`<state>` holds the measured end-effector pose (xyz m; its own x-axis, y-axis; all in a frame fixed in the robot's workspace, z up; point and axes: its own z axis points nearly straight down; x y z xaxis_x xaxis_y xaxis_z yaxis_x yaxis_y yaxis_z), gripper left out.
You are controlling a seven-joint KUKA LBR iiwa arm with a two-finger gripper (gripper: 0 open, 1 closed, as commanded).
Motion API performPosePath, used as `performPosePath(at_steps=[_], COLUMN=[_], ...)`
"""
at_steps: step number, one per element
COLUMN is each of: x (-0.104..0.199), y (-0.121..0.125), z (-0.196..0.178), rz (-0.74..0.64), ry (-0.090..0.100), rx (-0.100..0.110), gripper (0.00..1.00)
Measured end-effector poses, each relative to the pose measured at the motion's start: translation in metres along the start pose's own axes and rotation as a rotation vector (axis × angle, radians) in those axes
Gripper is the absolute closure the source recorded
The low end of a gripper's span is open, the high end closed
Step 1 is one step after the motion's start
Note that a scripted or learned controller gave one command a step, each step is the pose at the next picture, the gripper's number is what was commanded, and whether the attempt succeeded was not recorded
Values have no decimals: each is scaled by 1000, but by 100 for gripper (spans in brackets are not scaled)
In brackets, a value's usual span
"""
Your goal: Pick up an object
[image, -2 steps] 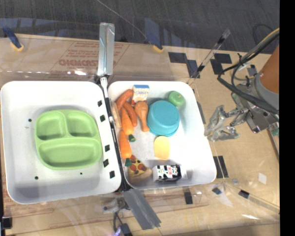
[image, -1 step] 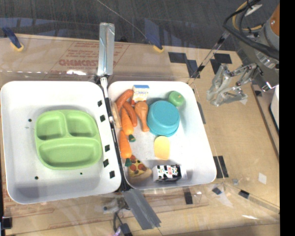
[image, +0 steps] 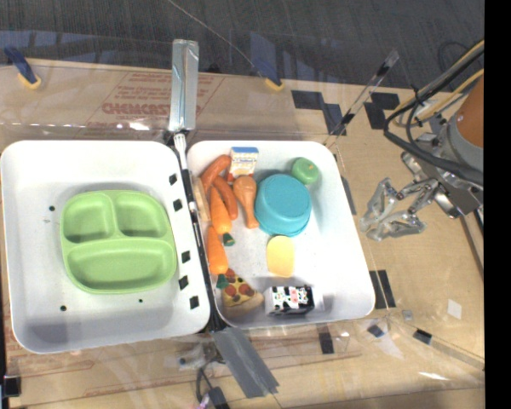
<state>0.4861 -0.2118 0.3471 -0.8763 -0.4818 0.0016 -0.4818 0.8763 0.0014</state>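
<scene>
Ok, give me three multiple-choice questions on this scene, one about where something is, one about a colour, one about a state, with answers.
1. Where is the green tray?
A. left bin
B. right bin
C. on the bench outside the bins

2. What colour is the bowl?
A. red
B. teal
C. white

3. Where is the gripper right now?
A. down in the left bin
B. touching the bowl
C. outside the bins, to the right

Answers:
1. A, the tray lies alone in the left bin.
2. B, the bowl in the right bin is teal.
3. C, the gripper sits over the bench beyond the right bin's edge.
</scene>
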Motion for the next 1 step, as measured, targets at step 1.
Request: performPosePath(at_steps=[1], x=[0], y=[2], z=[115], rz=[94], ry=[2], rx=[-4], gripper=[100])
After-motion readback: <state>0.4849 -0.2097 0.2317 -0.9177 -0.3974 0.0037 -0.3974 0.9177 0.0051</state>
